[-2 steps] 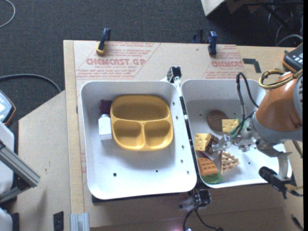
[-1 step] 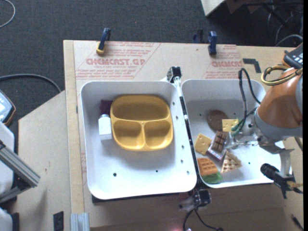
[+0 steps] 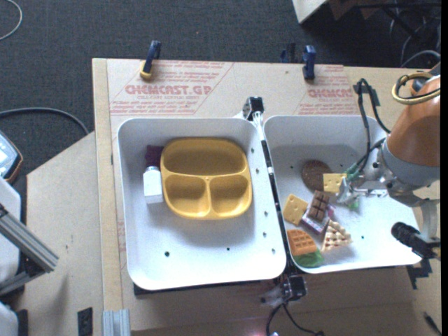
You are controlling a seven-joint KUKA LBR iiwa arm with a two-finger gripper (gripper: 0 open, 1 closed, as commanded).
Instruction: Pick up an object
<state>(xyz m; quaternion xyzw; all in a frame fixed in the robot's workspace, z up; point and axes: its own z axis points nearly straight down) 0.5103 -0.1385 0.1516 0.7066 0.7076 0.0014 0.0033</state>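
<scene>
Arm (image 3: 413, 142) reaches in from the right over the right bin (image 3: 294, 135). Pincer (image 3: 350, 191) sits low among the toy food pile; can't tell its state or whether anything is caught in it. Just beside it: yellow cheese cube (image 3: 332, 183), brown cookie (image 3: 316, 173), chocolate bar (image 3: 319, 206), cheese slice (image 3: 295, 208). Nearer the front rim, cracker (image 3: 336, 236) and waffle (image 3: 302, 243) on something green. Left bin (image 3: 133, 208): yellow divided plate (image 3: 206, 177), with a small white bottle (image 3: 152, 185) touching its left edge. Both bins rest on the table (image 3: 105, 152).
</scene>
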